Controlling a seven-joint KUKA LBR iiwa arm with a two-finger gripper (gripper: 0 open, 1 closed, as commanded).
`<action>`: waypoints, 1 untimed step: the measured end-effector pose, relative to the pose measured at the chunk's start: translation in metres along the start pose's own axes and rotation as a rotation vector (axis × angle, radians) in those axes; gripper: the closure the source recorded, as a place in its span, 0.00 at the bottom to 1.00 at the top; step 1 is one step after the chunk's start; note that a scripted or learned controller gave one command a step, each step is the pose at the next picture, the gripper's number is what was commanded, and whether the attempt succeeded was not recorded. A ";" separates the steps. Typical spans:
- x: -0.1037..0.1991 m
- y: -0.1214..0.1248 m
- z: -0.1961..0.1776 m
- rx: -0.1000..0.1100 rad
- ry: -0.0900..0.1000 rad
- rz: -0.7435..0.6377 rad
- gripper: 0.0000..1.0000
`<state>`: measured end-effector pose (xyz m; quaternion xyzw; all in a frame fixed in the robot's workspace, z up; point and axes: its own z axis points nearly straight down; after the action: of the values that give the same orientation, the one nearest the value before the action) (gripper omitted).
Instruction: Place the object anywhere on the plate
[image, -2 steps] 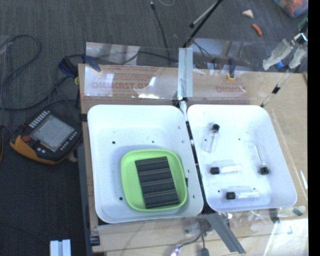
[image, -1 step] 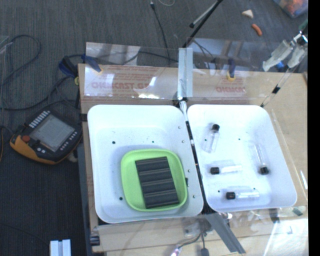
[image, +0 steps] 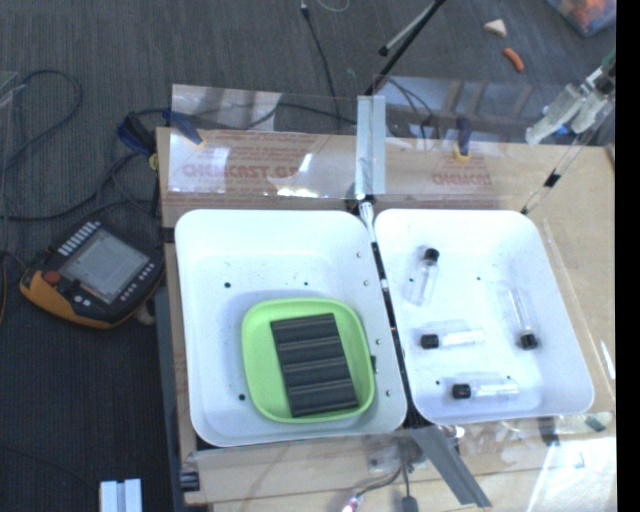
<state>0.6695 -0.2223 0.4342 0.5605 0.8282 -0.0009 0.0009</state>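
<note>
While the bench is standing quiet, two white bins are sitting side by side on it. The left bin (image: 200, 300) is holding a light green plate (image: 256, 398), approx. in its lower middle part. A dark ribbed block (image: 312, 363) is lying flat on this plate, covering most of its centre, w/ the green rim showing all around it.

The right bin (image: 560, 380) is holding four clear vials w/ black caps, all lying down and well apart from each other, and all apart from the plate. The first vial (image: 425, 277) is lying near the upper left of the bin, cap pointing up in the view. The second vial (image: 455, 340) is lying at the middle, cap to the left. The third vial (image: 517, 312) is resting toward the right wall, cap at its lower end. The fourth vial (image: 488, 388) is lying near the bottom edge, cap to the left.

Re. the gripper: I cannot tell if it is released or clenched.

A grey and orange control pendant (image: 95, 275) is lying on the dark floor left of the bench, w/ black cables near it. A clear sheet w/ red lettering (image: 250, 165) is standing behind the bins.
</note>
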 end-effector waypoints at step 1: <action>0.000 0.000 0.000 0.000 0.000 -0.095 0.00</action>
<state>0.6695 -0.2222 0.4343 0.5207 0.8537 -0.0008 0.0009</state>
